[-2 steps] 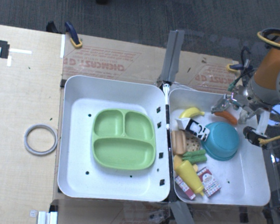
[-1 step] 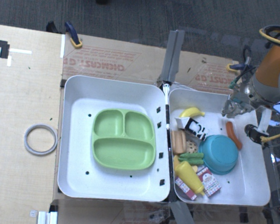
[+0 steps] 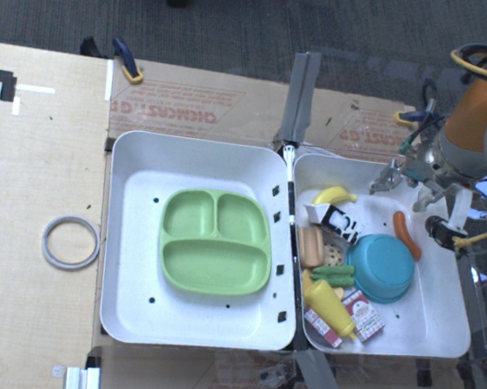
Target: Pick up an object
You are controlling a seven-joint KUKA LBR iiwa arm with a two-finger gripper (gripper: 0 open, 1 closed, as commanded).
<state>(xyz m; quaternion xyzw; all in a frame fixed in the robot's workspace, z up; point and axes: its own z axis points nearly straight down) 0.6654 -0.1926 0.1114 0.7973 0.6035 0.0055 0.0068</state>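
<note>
A robotics lab: two shallow white plastic bins (image 3: 123,245) sit left of and below the hand (image 3: 410,185) on a pale wooden surface (image 3: 35,172) lined with brown cardboard (image 3: 201,109), clamped by a blue-handled clamp (image 3: 128,59), above grey carpet floor (image 3: 249,9).

Right bin (image 3: 438,332) right half free; blue bowl (image 3: 381,267), toys crowd left.
</note>
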